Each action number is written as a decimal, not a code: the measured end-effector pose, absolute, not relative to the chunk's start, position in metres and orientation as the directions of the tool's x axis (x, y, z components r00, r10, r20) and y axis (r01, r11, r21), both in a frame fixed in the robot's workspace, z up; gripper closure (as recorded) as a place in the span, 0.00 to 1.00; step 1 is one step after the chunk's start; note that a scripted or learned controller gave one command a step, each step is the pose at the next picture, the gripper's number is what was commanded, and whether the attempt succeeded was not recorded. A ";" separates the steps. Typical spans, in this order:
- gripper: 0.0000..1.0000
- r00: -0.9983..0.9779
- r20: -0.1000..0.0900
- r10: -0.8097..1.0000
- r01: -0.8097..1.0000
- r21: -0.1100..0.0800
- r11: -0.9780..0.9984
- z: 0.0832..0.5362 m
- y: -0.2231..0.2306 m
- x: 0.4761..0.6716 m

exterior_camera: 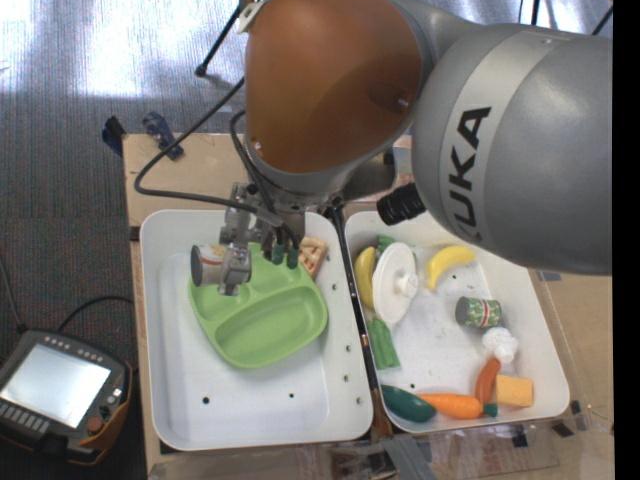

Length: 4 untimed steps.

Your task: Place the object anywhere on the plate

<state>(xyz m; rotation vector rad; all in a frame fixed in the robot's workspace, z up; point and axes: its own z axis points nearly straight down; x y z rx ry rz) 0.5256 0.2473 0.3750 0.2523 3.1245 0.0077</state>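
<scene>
A green compartment plate [270, 323] lies in the left bin [180, 408], towards its upper part. A small can with a red and white label [208, 264] lies on its side at the plate's upper left rim. My gripper [252, 256] hangs low over the plate's far edge, just right of the can and touching or nearly touching it. The large orange and grey arm hides the gripper's upper part. A tan waffle-like piece [314, 256] sits at the plate's upper right corner, beside the gripper.
The right bin [540, 338] holds several toy foods: two banana pieces [448, 262], a white lid-like disc [396, 282], a small can [479, 313], a carrot [452, 405] and a cheese wedge [515, 392]. A tablet [55, 388] sits on the floor at the lower left.
</scene>
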 end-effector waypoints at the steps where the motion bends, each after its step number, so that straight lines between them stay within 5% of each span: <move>1: 1.00 -0.998 0.007 -0.060 -0.060 -0.002 0.998 0.281 0.246 0.505; 2: 0.00 -0.998 0.004 -0.059 -0.059 0.000 0.998 0.282 0.246 0.506; 3: 0.00 -0.992 -0.005 -0.128 -0.128 0.001 0.992 0.364 0.215 0.591; 4: 0.00 -0.896 0.002 -0.443 -0.443 0.002 0.896 0.336 0.185 0.568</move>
